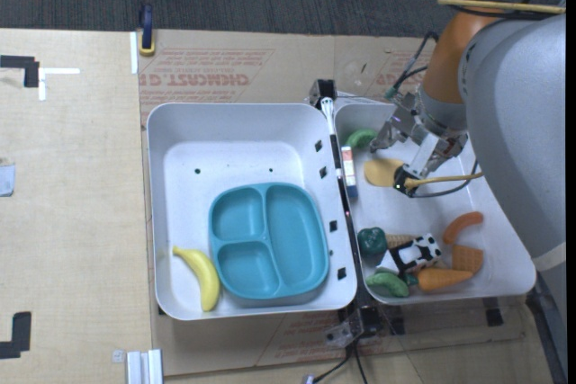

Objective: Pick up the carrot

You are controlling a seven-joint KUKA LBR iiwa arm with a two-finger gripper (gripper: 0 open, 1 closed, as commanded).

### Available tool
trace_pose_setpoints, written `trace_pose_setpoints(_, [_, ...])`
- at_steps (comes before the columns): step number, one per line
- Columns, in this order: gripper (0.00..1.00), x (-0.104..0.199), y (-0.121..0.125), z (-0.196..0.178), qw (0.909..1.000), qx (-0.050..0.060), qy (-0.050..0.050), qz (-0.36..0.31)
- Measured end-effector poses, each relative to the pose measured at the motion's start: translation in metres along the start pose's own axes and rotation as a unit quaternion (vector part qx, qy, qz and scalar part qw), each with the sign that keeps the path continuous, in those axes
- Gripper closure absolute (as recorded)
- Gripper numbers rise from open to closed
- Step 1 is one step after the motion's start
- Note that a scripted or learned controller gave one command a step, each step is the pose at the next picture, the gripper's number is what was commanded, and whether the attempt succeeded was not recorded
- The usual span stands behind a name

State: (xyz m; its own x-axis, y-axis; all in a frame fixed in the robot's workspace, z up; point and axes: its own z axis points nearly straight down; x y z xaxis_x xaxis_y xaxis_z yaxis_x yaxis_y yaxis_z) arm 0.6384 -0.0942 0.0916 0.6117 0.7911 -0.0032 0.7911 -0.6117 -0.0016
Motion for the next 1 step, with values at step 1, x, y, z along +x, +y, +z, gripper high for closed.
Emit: trace_pose_setpoints(1, [0.00,-0.0271,-0.0327,0.0008,0.9989,0.002,-0.001,0.048])
